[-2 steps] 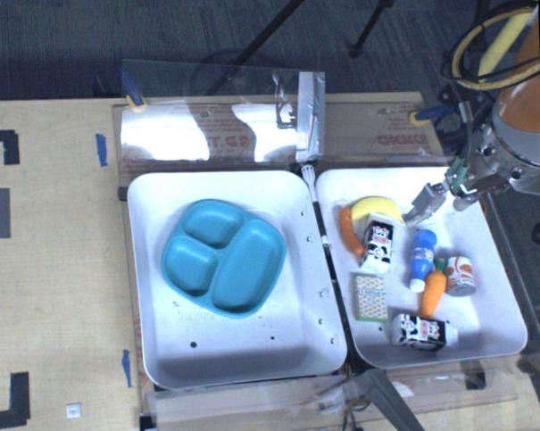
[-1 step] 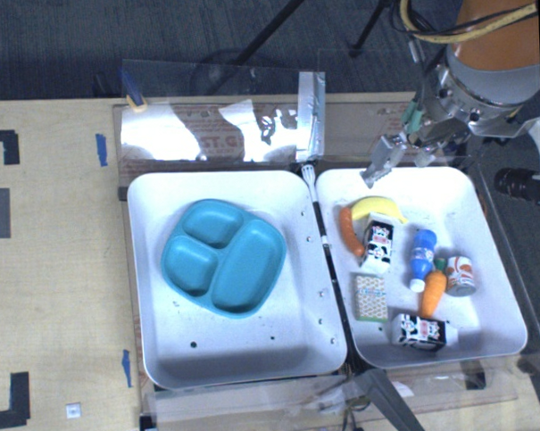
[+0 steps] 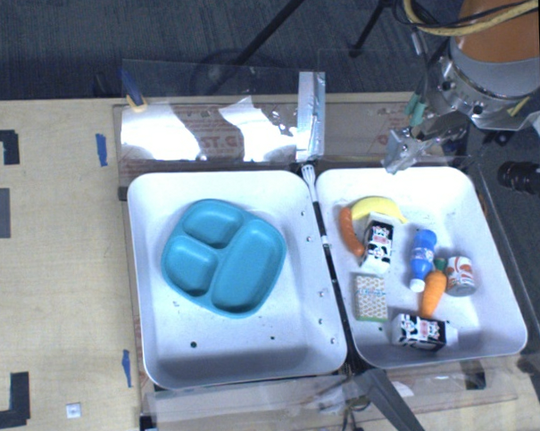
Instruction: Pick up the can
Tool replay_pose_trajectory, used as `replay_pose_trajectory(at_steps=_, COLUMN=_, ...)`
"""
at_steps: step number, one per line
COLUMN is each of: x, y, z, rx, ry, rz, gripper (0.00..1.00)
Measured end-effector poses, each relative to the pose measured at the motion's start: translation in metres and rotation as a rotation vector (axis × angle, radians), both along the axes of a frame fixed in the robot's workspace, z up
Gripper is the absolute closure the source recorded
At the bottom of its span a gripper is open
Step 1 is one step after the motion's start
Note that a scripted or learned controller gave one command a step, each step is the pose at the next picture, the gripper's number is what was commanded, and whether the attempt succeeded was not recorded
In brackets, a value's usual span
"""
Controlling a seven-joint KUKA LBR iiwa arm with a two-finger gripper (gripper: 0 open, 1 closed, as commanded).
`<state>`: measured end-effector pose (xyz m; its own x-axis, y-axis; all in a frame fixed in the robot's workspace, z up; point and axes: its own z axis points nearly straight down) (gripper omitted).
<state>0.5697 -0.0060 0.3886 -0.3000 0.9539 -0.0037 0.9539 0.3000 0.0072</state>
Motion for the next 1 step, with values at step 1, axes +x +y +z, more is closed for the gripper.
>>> replay_pose_trajectory(at_steps=1, x=0.0256, y=-0.0606, z=0.0471, rx=0.001, ry=0.002, rz=-0.209, gripper=1.00)
